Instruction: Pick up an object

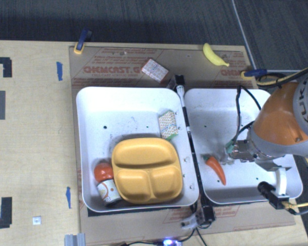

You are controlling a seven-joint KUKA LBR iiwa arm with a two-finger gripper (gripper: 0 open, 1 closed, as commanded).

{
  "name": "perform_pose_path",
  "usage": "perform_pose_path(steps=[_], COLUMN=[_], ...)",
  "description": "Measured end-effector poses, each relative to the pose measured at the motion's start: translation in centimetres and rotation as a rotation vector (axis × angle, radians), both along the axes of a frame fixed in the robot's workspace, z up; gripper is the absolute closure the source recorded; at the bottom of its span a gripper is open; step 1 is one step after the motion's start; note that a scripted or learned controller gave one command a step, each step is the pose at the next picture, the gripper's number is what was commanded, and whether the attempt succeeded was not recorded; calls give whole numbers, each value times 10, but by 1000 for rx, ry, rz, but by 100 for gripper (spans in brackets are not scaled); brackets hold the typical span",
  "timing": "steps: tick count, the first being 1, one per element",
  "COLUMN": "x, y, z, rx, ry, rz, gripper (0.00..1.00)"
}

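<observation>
Yellow banana (215,55) lies on the brown board (118,68), well beyond the gripper (231,152) toward the top of the view. A small patterned block (154,69) sits on the same board, farther from the gripper, up and toward the view's left. Blue tape strips (59,70) mark the pale bench (31,152), well apart from the gripper at the view's left.

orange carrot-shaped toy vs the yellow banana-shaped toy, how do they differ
The orange carrot-shaped toy lies inside the right white bin, close to the gripper; the yellow banana-shaped toy lies outside both bins, on the brown board behind them. The carrot is straight and tapers to a point; the banana is curved. The carrot is orange with a green end, the banana plain yellow. Both are small, elongated, and lying flat.
</observation>
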State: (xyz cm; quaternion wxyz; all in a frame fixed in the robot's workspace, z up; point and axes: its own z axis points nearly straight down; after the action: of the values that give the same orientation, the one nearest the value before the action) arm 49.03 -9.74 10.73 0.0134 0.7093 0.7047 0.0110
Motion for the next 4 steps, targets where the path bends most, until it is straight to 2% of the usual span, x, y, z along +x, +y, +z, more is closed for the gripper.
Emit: perform_pose_path(steps=[1, 2, 4], x=[0, -8, -9], y=[0, -1, 0], z=[0, -20, -20], rx=[0, -4, -6], ry=[0, 26, 24], rz=[0, 3, 0], gripper=[0, 0, 0])
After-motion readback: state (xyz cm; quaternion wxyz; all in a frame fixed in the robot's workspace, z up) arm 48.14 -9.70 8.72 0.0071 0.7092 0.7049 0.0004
